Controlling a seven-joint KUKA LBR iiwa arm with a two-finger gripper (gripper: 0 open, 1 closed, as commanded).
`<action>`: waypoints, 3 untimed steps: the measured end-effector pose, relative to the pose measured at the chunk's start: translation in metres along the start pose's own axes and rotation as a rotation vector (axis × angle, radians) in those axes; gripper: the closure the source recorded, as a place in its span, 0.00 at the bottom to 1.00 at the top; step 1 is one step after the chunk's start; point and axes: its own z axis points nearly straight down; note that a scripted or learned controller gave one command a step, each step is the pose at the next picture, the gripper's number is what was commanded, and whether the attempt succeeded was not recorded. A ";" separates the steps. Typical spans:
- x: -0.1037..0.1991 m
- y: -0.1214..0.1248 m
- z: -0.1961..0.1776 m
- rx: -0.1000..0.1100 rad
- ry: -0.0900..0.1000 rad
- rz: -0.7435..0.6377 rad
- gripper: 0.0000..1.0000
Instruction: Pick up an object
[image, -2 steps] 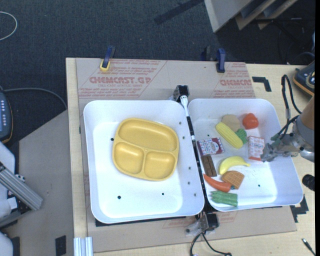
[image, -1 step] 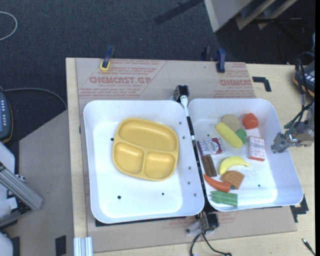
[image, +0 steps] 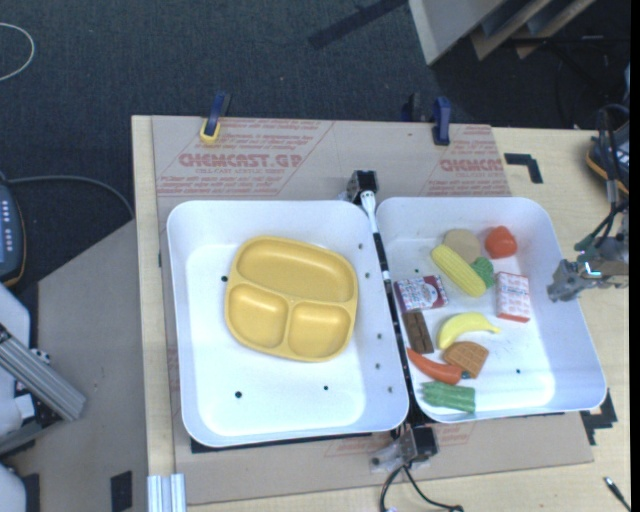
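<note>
The right bin (image: 560, 375) holds several toy foods. These include a corn cob (image: 458, 268), a red tomato (image: 500, 241), a beige round piece (image: 462, 242) and a red-and-white packet (image: 513, 296). There is also a second packet (image: 420, 293), a brown bar (image: 419, 331), a banana (image: 467, 325), a brown biscuit (image: 466, 357), an orange-red carrot (image: 435, 367) and a green pod (image: 447, 397). My gripper (image: 572, 280) hangs small and grey at the bin's right rim, to the right of the red-and-white packet and apart from it. Nothing is seen held in it.
The left bin (image: 200, 390) bears a yellow divided plate (image: 291, 297). A black divider strip (image: 380, 270) runs between the bins. Two clamps (image: 211, 125) (image: 441, 120) grip the cardboard base at the back. Cables and arm parts (image: 612, 150) crowd the right edge.
</note>
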 end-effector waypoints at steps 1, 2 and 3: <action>0.047 0.011 -0.004 0.001 0.003 -0.005 1.00; 0.103 0.032 0.006 0.003 0.004 -0.005 1.00; 0.159 0.047 -0.001 0.001 0.004 -0.006 1.00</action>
